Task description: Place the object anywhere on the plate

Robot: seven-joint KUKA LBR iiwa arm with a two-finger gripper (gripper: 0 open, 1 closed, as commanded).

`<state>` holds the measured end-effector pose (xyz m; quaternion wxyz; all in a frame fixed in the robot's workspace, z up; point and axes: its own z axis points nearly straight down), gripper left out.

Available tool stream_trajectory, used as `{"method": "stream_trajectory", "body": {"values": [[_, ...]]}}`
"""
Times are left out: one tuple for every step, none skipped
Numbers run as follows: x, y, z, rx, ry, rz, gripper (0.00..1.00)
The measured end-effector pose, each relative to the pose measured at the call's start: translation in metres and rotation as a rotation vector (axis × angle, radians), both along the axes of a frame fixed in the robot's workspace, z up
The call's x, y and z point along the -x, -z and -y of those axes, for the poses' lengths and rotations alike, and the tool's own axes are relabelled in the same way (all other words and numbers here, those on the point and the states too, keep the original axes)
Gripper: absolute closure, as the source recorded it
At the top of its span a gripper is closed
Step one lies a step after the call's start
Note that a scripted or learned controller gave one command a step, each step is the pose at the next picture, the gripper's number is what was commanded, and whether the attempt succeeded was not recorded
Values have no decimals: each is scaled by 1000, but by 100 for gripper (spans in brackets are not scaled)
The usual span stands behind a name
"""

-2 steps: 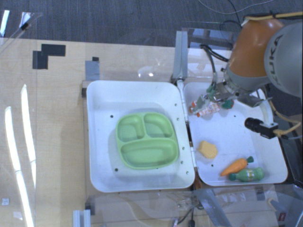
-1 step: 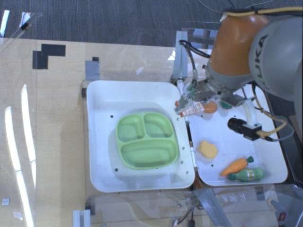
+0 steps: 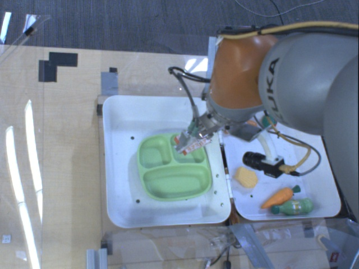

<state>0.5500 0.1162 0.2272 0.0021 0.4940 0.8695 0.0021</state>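
Hovering over green plate (image 3: 174,182) upper-right compartment: fingers (image 3: 192,138), open or shut cannot tell; pinkish-white item (image 3: 188,145) at tips.

floor: dark grey carpet (image 3: 112,10) | bench (image 3: 56,150): pale wood (glare streaks at left)

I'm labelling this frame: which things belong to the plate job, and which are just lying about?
In the job: green plate, gripper above it.
Lying about, in the right bin: yellow chunk, carrot, green bottle.
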Motion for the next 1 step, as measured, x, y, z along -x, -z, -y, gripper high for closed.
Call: {"method": "stream_trajectory", "body": {"values": [[0, 0, 0, 0, 1, 0, 0]]}}
